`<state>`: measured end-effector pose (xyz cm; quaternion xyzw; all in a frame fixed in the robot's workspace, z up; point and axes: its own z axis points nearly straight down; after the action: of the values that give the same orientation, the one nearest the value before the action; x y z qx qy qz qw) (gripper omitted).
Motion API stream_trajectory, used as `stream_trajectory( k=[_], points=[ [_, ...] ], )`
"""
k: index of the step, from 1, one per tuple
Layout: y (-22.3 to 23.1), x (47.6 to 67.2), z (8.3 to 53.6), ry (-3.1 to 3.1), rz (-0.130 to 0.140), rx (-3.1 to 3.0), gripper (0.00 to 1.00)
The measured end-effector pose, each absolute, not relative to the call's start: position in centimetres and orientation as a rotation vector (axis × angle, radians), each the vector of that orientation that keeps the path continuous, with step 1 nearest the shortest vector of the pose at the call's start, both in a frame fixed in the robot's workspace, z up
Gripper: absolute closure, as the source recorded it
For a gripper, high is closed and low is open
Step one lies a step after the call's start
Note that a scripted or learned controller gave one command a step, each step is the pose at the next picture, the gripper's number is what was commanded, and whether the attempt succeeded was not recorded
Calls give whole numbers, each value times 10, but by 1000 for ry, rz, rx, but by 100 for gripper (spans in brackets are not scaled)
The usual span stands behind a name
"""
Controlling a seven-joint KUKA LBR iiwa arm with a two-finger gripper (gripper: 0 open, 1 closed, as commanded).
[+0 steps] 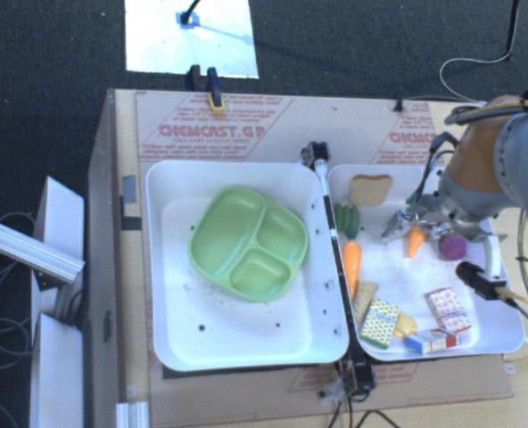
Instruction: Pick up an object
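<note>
Pincer [413,227] hung in the right bin [505,328], closed on a small carrot [415,241]; left of it, the other bin [170,328] held a green tray [249,242].

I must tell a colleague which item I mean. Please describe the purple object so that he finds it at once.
Look in the right white bin, the one crowded with toy food. Near its far right side, under the grey arm, lies a small round purple ball. A small orange carrot lies just left of it; nothing else there is purple.
</note>
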<state>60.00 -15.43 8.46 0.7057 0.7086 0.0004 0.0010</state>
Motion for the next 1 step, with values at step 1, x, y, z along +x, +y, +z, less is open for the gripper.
stream_trajectory(
  k=[1],
  points=[
    [-154, 601, 95, 2229, 2, 2208, 100]
  ],
)
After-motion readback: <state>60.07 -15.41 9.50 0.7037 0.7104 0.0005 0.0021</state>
